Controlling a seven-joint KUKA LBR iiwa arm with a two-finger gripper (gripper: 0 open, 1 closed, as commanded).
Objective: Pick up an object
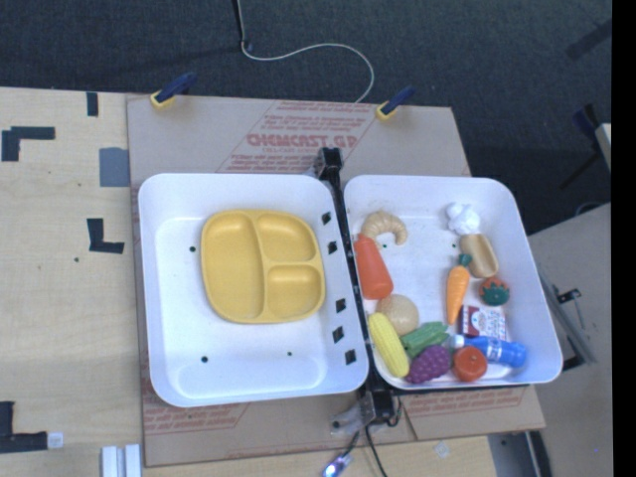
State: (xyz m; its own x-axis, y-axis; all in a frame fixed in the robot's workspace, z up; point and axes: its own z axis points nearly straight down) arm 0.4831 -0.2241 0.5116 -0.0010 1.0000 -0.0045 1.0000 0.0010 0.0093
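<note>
Toy carrot (456, 293) lying apart in right bin (517, 227), away from crowded corn (389, 345) and grapes (428, 365): likely easiest pick. Gripper state impossible to tell.

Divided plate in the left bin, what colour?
Yellow; the divided plate shows plainly in the camera view.
</note>
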